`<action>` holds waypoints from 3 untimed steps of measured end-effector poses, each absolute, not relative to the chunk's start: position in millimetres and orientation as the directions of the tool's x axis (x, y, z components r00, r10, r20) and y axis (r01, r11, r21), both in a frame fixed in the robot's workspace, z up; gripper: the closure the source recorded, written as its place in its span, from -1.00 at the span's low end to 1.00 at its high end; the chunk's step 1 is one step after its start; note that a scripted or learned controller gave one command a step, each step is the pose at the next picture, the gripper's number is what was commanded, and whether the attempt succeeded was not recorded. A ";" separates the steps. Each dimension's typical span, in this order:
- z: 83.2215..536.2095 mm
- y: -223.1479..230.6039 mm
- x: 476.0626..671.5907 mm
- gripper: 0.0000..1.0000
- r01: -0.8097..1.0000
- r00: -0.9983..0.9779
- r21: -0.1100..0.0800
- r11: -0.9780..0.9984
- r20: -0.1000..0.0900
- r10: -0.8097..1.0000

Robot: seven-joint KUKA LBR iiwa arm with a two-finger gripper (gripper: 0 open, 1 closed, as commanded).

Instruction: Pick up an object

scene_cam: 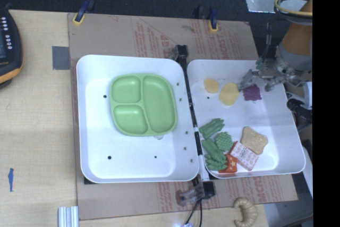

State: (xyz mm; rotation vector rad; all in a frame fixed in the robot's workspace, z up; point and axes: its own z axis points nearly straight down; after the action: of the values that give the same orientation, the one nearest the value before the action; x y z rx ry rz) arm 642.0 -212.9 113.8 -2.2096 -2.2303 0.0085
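Lifting the purple piece (252, 93), at the upper right of the right bin (289, 130) just beside the yellow pieces (229, 93), calls for the hand (260, 80), whose grip I cannot tell, to center over it first.

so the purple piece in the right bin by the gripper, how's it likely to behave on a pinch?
The purple piece looks small, lumpy and irregular, so probably light and unlikely to roll. Its uneven outline may let it twist or slip out of a pinch. It lies apart from the yellow pieces, close to the gripper, so a push would likely just slide it on the right bin.
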 end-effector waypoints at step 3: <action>92.0 -211.6 644.2 -1.00 1.000 -0.004 -0.005 0.004 0.000 1.000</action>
State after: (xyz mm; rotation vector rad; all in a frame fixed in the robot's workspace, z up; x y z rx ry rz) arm 644.2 -211.6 92.0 -2.2148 -2.2232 0.0058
